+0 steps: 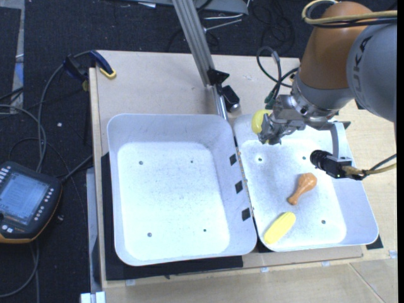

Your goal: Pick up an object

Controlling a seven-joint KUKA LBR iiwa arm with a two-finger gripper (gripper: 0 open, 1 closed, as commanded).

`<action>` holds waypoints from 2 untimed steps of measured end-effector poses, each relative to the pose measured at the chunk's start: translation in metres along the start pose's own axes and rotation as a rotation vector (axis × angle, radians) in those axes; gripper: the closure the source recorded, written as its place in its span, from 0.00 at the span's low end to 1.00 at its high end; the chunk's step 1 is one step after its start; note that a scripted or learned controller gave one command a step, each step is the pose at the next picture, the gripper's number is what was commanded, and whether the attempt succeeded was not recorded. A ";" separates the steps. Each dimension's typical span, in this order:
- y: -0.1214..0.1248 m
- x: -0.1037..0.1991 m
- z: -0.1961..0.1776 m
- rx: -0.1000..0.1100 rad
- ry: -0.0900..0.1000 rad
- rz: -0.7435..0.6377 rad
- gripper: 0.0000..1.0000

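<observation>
Gripper (273, 133) low over far left corner of right bin (353, 235), pressed close against a yellow round object (258, 121); fingers' state not readable from this angle, nor whether that object sits between them. Nearest the camera: yellow oblong piece (278, 227) by right bin's front edge. Farther in: orange-tan drumstick-shaped toy (301, 189), mid-bin. Left bin (126, 128) just beside, rims touching. Beyond: grey arm (344, 49) with orange band.

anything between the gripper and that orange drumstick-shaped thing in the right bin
Nothing visible stands in the way. The gripper sits at the far left corner of the right bin, beside a yellow object. The orange drumstick-shaped object lies apart from it toward the bin's middle, with bare bin floor between. The yellow oblong object lies nearer the front.
</observation>
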State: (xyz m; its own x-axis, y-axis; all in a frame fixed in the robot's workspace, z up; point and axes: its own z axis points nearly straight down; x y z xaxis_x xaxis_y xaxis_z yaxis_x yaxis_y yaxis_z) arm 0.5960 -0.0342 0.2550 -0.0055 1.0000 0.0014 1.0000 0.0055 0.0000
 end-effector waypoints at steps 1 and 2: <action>0.004 0.061 0.010 0.001 0.000 0.001 1.00; -0.006 0.121 0.014 0.000 0.000 0.001 1.00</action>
